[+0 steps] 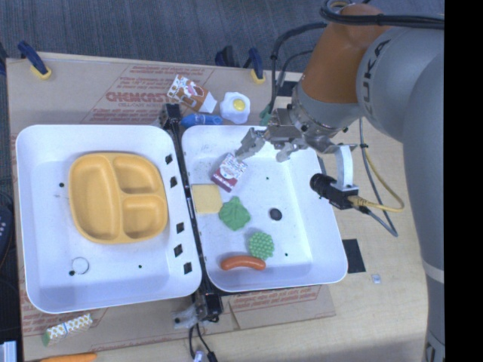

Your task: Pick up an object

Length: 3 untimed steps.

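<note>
Over the right bin (321, 266) hovers the pincer (269, 148) (fingers splayed).

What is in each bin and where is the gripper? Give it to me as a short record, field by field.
left bin: yellow divided tray
right bin: small packet, pale yellow slice, green leafy piece, green dotted piece, sausage
behind the bins: fried egg toy, snack packet
gripper: above the right bin's far end, fingers spread, nothing between them
nearest item to gripper: small packet, just below its left finger
</note>
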{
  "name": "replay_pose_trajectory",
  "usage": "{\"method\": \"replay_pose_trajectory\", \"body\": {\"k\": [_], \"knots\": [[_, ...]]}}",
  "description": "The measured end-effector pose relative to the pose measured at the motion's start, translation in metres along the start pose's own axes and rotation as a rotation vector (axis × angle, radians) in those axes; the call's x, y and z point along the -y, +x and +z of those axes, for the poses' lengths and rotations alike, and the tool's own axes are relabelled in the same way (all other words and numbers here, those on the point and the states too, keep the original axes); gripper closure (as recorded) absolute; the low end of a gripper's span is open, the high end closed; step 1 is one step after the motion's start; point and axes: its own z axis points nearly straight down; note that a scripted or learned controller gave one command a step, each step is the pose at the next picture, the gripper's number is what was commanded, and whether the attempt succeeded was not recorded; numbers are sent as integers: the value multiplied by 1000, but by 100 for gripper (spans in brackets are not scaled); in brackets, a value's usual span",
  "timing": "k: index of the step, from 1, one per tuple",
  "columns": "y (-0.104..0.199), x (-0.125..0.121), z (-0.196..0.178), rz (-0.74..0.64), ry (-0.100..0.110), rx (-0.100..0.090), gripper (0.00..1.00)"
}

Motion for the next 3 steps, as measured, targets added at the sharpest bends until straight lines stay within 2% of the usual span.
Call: {"method": "replay_pose_trajectory", "body": {"k": [1, 2, 3], "knots": [[-7, -26, 135, 267, 2, -1, 0], [-36, -61, 155, -323, -8, -1, 0], [-37, -64, 142, -326, -15, 7, 100]]}}
